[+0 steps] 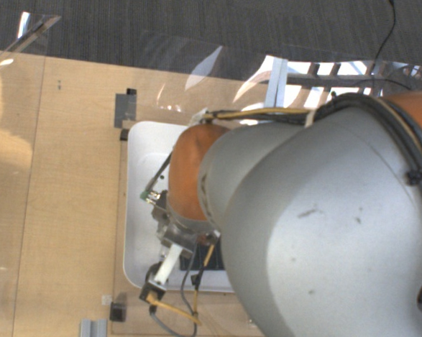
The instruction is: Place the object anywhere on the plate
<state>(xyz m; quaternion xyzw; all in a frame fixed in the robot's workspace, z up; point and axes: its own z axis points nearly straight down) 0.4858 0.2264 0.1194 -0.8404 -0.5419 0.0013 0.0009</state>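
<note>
camera view looks down on the grey arm [322, 229], which covers most of a white bin [140, 195] on the bench [57, 211]. the gripper [172, 230] hangs over the bin's left part; its grip cannot be told. the arm hides where object and plate lie.

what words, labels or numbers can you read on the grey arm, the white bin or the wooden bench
None: no readable text. The large grey robot arm, its orange band, the shallow white bin and the pale wooden bench show no lettering, labels or numbers.
</note>
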